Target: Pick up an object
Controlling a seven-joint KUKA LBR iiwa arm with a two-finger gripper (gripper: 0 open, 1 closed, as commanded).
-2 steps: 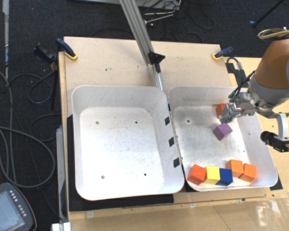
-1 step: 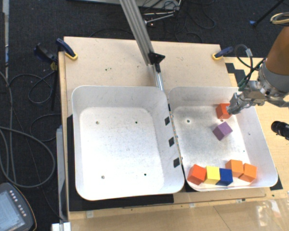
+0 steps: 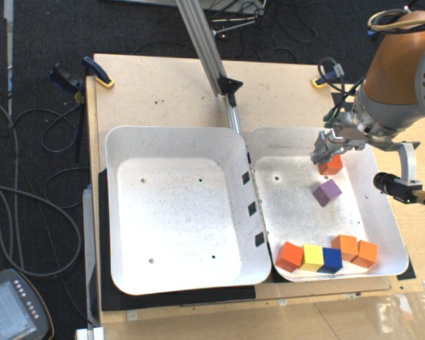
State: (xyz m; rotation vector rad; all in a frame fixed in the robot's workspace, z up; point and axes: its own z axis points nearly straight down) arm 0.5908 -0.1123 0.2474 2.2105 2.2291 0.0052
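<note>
Here hand (image 3: 328,149) over orange cube (image 3: 331,165) in right bin (image 3: 269,190), maybe touching

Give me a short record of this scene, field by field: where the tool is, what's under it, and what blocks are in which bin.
tool position: tool over the far part of the right bin
block at tool: orange block directly beneath it; grasp cannot be confirmed
loose block: purple block, alone near the bin's middle
near-edge row: orange block, left end; yellow block; blue block; two more orange blocks and
left bin: white, beside the right bin
</note>
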